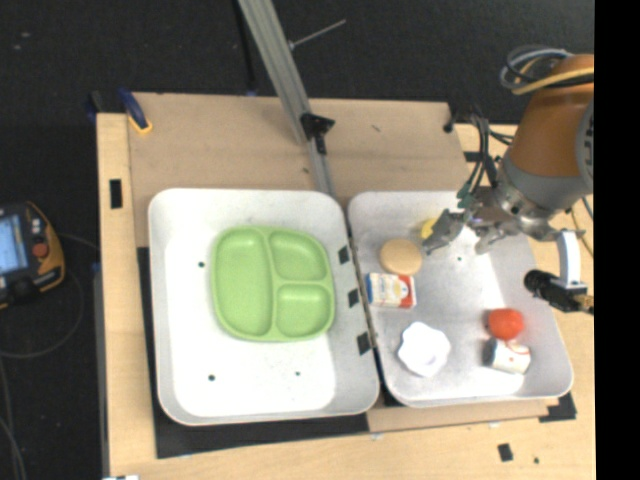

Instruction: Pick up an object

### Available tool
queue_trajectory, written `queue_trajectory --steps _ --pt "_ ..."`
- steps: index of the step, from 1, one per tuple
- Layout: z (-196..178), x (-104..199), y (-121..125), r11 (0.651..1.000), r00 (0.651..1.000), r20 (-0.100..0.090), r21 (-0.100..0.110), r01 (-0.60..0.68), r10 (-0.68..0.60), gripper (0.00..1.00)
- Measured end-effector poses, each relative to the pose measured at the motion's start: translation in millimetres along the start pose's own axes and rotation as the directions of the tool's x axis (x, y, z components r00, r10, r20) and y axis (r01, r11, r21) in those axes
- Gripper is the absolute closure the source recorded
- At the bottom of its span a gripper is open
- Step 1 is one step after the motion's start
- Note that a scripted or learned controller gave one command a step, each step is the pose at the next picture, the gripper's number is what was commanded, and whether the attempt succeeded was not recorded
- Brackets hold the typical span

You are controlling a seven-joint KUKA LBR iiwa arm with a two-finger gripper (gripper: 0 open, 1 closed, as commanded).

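Objects lie in the right bin [545, 298] beneath the open-fingered tool [461, 236]; no labels readable.

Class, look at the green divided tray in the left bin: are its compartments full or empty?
Empty. The green tray shows bare green in all three compartments; the other items lie in the right bin.
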State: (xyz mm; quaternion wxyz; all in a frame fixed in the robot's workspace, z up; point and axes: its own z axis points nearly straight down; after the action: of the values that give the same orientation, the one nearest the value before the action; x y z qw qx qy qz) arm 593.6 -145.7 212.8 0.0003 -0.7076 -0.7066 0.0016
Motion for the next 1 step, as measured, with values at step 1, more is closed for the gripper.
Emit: queue_trajectory --steps 1 --pt "61.4 1.6 -6.2 1.0 1.0 -0.001 0.002 0.0 0.0 0.0"
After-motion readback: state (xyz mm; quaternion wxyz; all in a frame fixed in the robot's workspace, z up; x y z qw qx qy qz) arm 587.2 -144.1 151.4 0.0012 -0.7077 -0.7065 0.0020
